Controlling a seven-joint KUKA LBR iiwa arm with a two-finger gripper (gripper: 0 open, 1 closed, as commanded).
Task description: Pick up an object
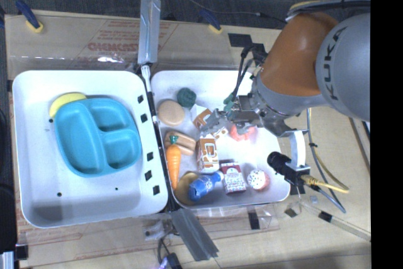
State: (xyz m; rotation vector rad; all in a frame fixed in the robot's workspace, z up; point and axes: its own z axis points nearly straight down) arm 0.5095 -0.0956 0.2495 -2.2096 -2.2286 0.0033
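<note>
Pink object [242,131] is lying in the right bin [189,80], just right of the end effector [217,125], partly hidden beneath the wrist. End effector is hovering low over the bin; grip state: cannot tell. Snack packet [207,155] is lying just below it, green ball [186,97] up-left.

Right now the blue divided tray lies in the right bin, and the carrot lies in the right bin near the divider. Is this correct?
Not quite. The camera view shows the blue divided tray in the left bin, over something yellow. The carrot does lie in the right bin near the divider.
</note>
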